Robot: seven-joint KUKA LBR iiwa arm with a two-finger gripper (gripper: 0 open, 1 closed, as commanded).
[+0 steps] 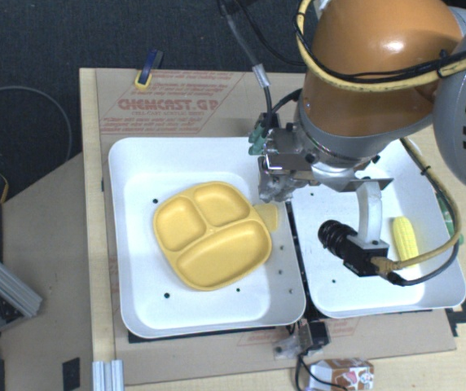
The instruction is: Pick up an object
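- Currently, the arm [380,63] reaches in from the right and hangs over the seam between the two bins.
- Jaws: set low over the right rim of the left bin [135,210], just beside the upper right corner of the plate [211,235]. Whether they are released or clenched cannot be told.
- Plate: yellow, with three compartments. It lies flat in the middle of the left bin, turned at a slant to the bin walls. A small yellow tab at its upper right corner shows just below the jaws.
- Corn [403,237]: a yellow cob lying in the right bin [331,290], near that bin's right wall and roughly parallel to it. It is well apart from the jaws.
- Bins: white, shallow, side by side, with their inner rims meeting. Both rest on a brown sheet [176,108] printed with red letters, which covers the tabletop.
- Tool [147,70]: small, blue and yellow, lying at the sheet's far edge, outside the bins.
- Packet [349,375]: small, brown, lying at the near edge, in front of the bins.
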